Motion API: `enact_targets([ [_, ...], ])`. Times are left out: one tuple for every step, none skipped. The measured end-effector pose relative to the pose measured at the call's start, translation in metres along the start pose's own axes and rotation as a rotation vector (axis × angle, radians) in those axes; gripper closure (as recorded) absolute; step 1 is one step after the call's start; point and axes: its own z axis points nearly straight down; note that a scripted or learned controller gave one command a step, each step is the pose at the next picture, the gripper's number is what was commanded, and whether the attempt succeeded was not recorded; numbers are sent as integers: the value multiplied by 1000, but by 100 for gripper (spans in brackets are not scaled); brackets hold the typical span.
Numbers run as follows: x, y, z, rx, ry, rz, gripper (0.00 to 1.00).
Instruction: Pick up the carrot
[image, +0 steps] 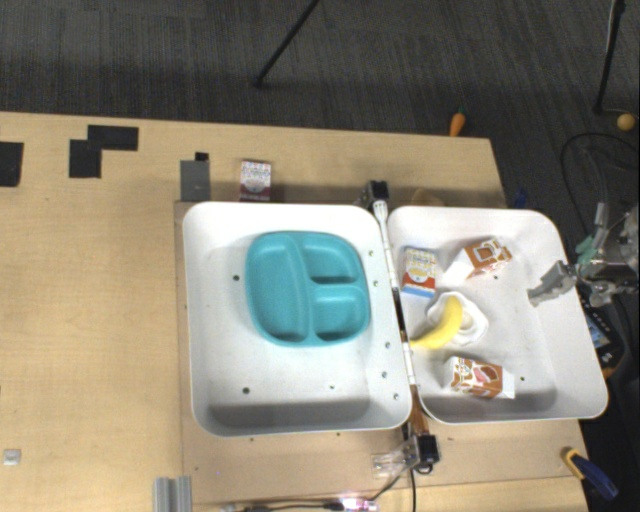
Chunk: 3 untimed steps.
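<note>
Two glossy white bins (200, 300) — one holds a smooth teal tray (305, 287).

Arm reaching in low from the right, just its working end in sight.

From where I stand, the grey metal two-finger pincer (556, 283) pokes in from the right edge, pointing leftward and a little downward. A pale grey finger (550, 284) juts out at a slant ahead of the rest. Behind it sits the boxy, cluttered wrist block (608, 262) in grey and dark tones, with a small teal-green part on its upper left side and thin cables around it. The wrist is cut off by the edge. I cannot make out how the fingers are set.
</note>
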Motion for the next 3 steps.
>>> enact_targets([
  [23,-8,-1,2,2,305,0],
  [66,-8,6,4,3,639,0],
  [98,-7,-41,2,2,972,0],
])
